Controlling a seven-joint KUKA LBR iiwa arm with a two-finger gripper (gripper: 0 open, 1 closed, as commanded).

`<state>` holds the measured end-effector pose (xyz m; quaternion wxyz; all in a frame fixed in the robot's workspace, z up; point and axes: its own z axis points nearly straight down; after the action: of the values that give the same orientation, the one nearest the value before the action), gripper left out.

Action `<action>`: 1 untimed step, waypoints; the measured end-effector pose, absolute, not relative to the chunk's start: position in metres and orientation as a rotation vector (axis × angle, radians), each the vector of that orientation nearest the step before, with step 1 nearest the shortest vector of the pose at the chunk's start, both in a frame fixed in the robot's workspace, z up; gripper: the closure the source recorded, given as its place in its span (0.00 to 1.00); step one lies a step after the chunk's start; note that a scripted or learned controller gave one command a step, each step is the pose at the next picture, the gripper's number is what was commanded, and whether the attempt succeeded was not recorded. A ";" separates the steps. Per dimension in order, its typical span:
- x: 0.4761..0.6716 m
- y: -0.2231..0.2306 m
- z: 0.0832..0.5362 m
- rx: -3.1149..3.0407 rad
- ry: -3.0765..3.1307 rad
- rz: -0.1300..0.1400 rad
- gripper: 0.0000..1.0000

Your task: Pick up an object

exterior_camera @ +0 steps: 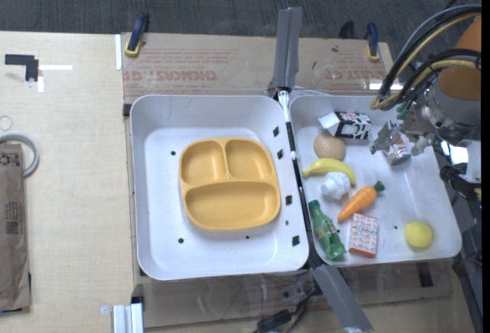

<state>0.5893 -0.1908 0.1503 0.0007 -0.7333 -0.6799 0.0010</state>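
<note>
My gripper [396, 146] hangs over the upper right part of the right bin [448, 209], to the right of a black-and-white carton [350, 125]. A small red and white shape sits at its tip; I cannot make out what it is. In the same bin lie a tan egg-shaped object [329, 145], a banana [329, 167], a white crumpled item [334, 186], a carrot [358, 201], a green bottle [325, 230], an orange box [364, 236] and a lemon [418, 234].
The left bin [149, 194] holds a yellow divided plate [228, 184]. A grey divider bar [288, 48] runs between the bins at the back. Black cables [417, 40] loop above the arm at the right. Brown paper [14, 224] lies at the far left.
</note>
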 end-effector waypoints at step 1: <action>0.603 -0.208 0.091 -2.268 -2.166 -0.004 0.00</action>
<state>0.6029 -0.2078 0.0911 0.0029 -0.7233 -0.6906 -0.0013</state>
